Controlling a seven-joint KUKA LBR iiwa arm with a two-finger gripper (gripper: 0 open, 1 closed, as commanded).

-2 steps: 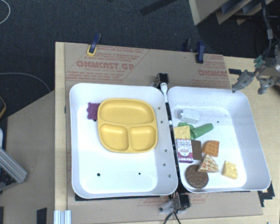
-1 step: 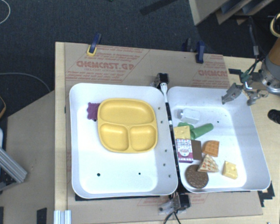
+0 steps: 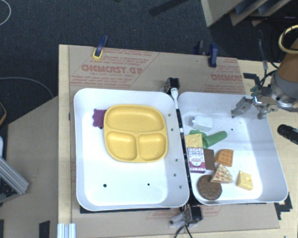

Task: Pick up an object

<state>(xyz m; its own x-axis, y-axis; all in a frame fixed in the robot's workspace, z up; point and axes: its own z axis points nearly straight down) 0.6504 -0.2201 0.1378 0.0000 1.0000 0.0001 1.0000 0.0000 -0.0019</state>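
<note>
Seemingly, in the camera view, the hand (image 3: 250, 107) hangs over the far right part of the right bin (image 3: 267, 142), its 2 fingers spread and pinching nothing, placed as if for a descent. Small toy foods cluster at that bin's near left, well apart from the hand: a green piece (image 3: 215, 138), a yellow block (image 3: 193, 140), a waffle square (image 3: 224, 157), a cheese wedge (image 3: 244, 180) and a brown cookie (image 3: 208, 187). The left bin (image 3: 86, 177) holds a yellow divided plate (image 3: 136, 132) partly covering a purple item (image 3: 98, 118). Both bins rest on the tabletop (image 3: 71, 72).
</note>
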